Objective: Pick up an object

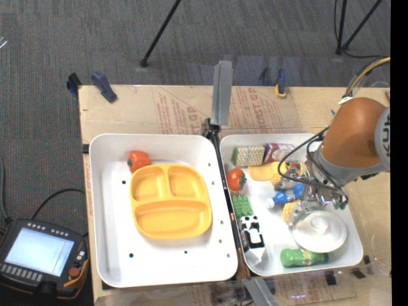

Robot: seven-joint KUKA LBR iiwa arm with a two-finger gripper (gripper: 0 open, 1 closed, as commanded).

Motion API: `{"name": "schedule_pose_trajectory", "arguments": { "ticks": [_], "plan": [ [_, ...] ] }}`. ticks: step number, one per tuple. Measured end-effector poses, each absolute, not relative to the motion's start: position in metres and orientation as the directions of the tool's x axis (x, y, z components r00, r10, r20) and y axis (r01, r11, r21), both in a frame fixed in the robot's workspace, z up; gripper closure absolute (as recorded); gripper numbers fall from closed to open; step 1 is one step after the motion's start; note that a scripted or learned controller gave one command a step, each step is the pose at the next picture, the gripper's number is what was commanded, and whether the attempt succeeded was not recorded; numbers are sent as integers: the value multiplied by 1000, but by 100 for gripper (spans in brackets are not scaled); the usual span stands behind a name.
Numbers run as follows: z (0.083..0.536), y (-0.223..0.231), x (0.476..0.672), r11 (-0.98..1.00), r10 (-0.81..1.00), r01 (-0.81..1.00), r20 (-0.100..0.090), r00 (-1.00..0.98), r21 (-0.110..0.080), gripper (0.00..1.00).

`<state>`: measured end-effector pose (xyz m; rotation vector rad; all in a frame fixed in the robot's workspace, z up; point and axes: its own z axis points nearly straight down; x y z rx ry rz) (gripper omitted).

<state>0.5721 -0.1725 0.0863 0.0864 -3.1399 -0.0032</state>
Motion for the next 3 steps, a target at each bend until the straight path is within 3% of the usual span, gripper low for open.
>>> {"name": "schedule_pose_trajectory", "arguments": {
  "ticks": [1, 2, 3],
  "plan": [
    [97, -170, 574, 998, -61, -61, -3, -998, 2, 100],
    [86, -147, 641, 997, 79, 79, 15, -997, 2, 100],
    [88, -147, 645, 997, 78, 78, -1, -997, 1, 0]
  ]
}}
